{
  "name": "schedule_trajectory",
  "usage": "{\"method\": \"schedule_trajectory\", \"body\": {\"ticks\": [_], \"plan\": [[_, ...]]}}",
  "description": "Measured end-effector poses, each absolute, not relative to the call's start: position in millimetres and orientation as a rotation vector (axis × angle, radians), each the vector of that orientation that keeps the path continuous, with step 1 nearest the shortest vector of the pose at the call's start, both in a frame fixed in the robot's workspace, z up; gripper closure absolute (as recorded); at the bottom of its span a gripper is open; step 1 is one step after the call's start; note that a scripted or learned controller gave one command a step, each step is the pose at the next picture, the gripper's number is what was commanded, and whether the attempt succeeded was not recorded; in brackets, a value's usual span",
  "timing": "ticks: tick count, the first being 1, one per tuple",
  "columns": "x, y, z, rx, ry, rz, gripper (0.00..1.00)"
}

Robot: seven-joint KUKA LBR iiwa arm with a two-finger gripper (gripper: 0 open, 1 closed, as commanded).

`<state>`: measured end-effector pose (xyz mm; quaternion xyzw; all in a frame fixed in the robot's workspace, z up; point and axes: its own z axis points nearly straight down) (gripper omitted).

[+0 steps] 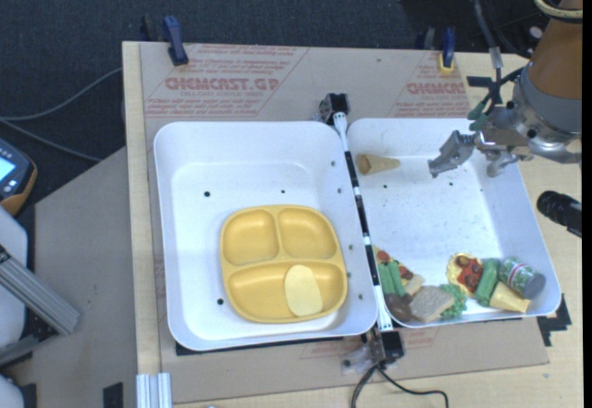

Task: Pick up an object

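Observation:
My gripper hangs over the back of the right bin, its two fingers spread open with nothing between them. A small tan cone lies on the bin floor just left of the gripper, apart from it. Along the right bin's front edge lies a cluster of toy food: green and red pieces, a grey-brown slab, a red and yellow piece, a green stick and a grey-green can.
The left bin holds a yellow divided plate with a pale yellow oval in its front compartment. A black divider rail runs between the bins. Blue clamps hold the board at the back.

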<state>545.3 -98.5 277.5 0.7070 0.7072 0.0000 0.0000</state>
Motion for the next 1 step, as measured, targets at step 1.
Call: {"method": "schedule_trajectory", "body": {"ticks": [1], "plan": [[589.4, -84.7, 201.5, 2.222, 2.228, -0.005, 0.00]]}}
